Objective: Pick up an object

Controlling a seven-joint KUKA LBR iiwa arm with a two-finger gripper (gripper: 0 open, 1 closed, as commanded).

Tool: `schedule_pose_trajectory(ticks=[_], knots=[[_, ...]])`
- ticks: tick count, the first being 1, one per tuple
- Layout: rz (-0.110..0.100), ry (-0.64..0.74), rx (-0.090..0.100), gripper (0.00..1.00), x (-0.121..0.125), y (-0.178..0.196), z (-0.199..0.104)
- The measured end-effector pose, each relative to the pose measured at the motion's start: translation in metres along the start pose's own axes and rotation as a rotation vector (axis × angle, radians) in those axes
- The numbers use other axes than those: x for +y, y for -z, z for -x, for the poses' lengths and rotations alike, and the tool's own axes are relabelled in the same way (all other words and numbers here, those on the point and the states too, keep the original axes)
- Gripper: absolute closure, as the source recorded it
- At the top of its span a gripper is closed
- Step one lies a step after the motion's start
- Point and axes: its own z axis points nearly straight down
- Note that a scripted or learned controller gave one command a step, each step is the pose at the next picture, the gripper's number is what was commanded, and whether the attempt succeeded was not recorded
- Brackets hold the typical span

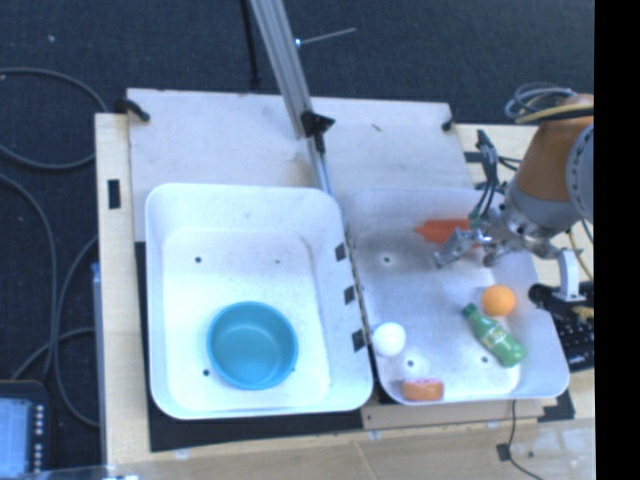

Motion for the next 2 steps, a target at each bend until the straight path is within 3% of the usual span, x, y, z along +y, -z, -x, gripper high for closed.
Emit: schedule_pose_trajectory(ticks=[1, 2], knots=[[0.016, 0.001, -0.004, 1.00, 0.004, 0.018, 0.001], [0.013, 0.004, 0.001, 1.00, 0.002, 0.065, 0.000]])
